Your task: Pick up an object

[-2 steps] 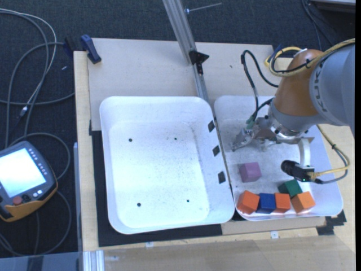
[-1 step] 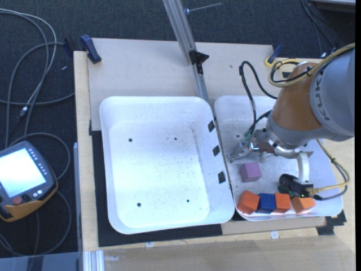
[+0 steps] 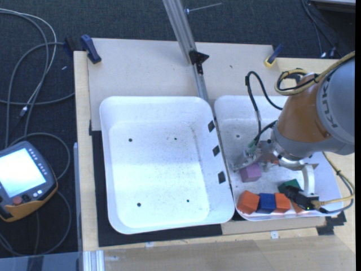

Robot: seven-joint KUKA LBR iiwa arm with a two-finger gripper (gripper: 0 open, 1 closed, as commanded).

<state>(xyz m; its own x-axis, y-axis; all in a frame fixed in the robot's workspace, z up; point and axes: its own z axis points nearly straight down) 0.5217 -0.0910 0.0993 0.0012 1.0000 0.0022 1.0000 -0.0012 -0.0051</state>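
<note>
My gripper hangs low over the middle of the right bin, under the grey and orange wrist. A small pink block lies on the bin floor directly below and in front of it, touching or nearly touching the gripper's tip. The wrist hides how the gripper stands on the block. Along the bin's front wall lie an orange block, a blue block and another orange block in a row. A green piece lies just behind them.
The left bin stands beside the right one, with a shared divider edge between them. A slanted metal pole rises from the bench behind the bins. Cables loop off the arm above the right bin.
</note>
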